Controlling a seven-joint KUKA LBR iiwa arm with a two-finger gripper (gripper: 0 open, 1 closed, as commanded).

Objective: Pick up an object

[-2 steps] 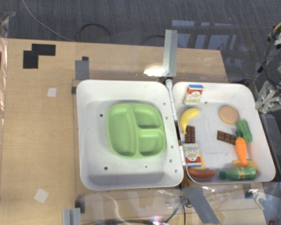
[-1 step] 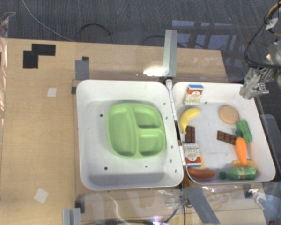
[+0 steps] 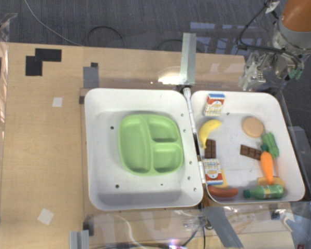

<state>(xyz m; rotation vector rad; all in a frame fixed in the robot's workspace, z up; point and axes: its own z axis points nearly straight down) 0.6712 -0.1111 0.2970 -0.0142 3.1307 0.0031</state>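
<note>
gripper [image 3: 272, 69]: hanging above the bench just past the far right corner of the right bin [image 3: 285, 113], holding nothing; cannot tell how it is set.
arm [image 3: 299, 9]: orange band showing at the top right, above that bin.
carrot [image 3: 268, 167]: lying near the right wall of the right bin, beside the chocolate piece [image 3: 250, 151].
banana [image 3: 207, 131]: lying by the right bin's left wall, below the small carton [image 3: 214, 105].
green bottle [image 3: 264, 192]: lying along the right bin's near edge.
green tray [image 3: 149, 144]: sitting in the left bin [image 3: 98, 154], left of the right bin.

Arm [image 3: 299, 9] at upper right, orange band visible, gripper [image 3: 259, 71] hanging low.
</note>
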